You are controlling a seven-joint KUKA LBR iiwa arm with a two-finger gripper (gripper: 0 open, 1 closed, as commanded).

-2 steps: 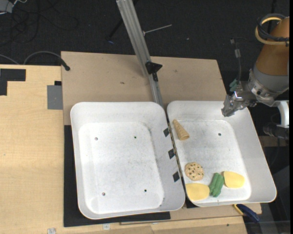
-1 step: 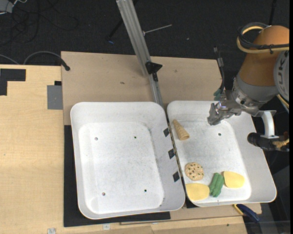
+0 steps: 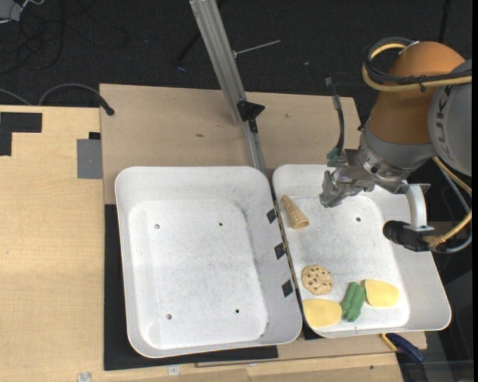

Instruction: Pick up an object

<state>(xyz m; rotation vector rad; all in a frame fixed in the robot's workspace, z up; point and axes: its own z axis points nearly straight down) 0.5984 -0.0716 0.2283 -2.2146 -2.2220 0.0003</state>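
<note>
Reaching from the right, arm (image 3: 414, 102) bent down, hand (image 3: 334, 191) over right bin (image 3: 430, 309)

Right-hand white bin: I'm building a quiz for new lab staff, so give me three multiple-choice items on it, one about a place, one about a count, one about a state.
1. Where does the tan cone-shaped object lie?
A. near the right-hand white bin's left wall
B. in the left-hand white bin
C. on the bench

2. How many yellow rounded pieces lie in the right-hand bin?
A. one
B. two
C. four

3. What is the grey two-finger gripper doing?
A. gripping the green pod-shaped object
B. hanging over the bin's far part, nothing seen in it
C. pressing on the round speckled cookie

Key: 1 A, the cone sits beside the divider. 2 B, one piece left of the green pod, one right. 3 B, the gripper is far from both objects.
</note>
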